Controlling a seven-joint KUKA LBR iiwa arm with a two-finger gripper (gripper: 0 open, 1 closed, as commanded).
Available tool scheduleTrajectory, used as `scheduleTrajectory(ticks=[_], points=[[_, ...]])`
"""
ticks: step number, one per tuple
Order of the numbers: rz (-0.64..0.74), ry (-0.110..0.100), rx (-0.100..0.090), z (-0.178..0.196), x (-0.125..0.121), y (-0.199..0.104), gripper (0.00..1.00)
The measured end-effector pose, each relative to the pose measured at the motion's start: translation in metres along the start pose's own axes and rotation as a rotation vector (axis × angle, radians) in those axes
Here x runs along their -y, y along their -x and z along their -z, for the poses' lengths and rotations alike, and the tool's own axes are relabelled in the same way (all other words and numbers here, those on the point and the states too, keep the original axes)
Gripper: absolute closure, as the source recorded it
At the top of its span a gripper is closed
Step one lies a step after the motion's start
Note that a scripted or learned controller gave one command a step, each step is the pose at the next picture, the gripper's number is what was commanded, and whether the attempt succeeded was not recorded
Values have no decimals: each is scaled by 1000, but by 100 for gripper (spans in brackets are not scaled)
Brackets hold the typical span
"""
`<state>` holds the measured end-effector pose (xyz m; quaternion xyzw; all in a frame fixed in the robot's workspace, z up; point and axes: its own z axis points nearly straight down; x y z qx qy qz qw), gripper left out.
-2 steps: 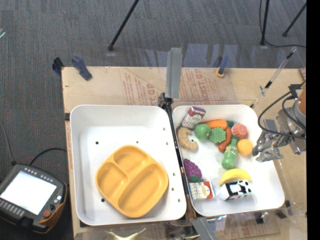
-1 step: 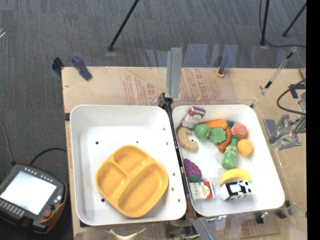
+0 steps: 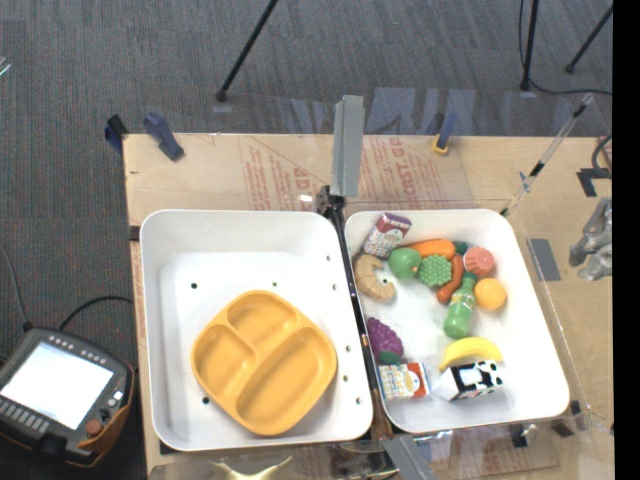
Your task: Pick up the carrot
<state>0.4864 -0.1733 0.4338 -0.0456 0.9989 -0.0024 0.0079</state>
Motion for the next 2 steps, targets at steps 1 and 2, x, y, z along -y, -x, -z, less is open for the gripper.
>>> scheduleTrajectory(ticks=[1, 2], points=[[98, 7, -12, -5, 2, 0, 100], [97, 6, -10, 20, 7, 2, 100]])
